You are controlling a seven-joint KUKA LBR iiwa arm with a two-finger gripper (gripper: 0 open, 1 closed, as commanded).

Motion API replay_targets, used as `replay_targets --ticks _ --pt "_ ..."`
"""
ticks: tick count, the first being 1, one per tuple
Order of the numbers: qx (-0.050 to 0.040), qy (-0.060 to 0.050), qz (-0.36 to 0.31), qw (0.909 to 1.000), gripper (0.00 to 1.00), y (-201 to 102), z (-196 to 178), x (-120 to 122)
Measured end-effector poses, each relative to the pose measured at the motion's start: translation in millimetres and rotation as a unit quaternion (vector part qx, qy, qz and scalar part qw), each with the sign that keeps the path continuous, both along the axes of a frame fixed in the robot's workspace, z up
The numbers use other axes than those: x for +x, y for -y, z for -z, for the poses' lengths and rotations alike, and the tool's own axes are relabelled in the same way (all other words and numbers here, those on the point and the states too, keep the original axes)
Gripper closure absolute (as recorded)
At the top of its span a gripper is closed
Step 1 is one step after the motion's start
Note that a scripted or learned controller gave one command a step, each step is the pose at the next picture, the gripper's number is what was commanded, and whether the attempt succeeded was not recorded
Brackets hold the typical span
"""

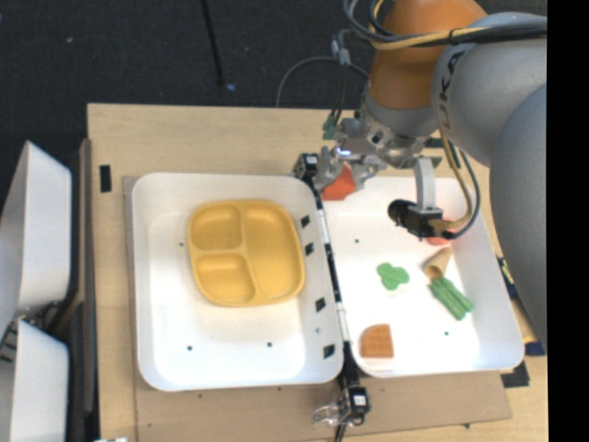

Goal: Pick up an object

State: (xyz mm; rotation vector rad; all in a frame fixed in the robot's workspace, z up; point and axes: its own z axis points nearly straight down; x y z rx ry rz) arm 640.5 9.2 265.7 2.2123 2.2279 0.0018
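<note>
Gripper (342,175) low over the far-left corner of the right bin (479,357), hung under the arm's orange band (419,49) and grey wrist hardware. An orange-red object (339,186) sits right at the fingertips, against the divider between bins; cannot tell whether the fingers are parted or closed, nor whether the piece is actually between them. The piece is partly covered by the gripper body, so its shape and long axis cannot be read. Right of it, a dark bracket with a cable (419,212) hangs off the wrist and covers a small red item (440,238), only a sliver visible. Further out in the right bin: a tan cone-shaped piece (436,264), narrow end toward the near left; a small green lump (394,276); a green elongated piece (450,297) with its long axis running diagonally, far-left to near-right; an orange-brown square piece (376,341) near the front wall. Left bin (156,357) holds a yellow divided plate (246,251), three compartments, lying flat.
</note>
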Motion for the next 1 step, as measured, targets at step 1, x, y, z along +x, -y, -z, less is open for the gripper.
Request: replay_targets --ticks 1 --pt "0.0006 0.0 0.0 1.0 1.0 -55.3 -4.3 5.1"
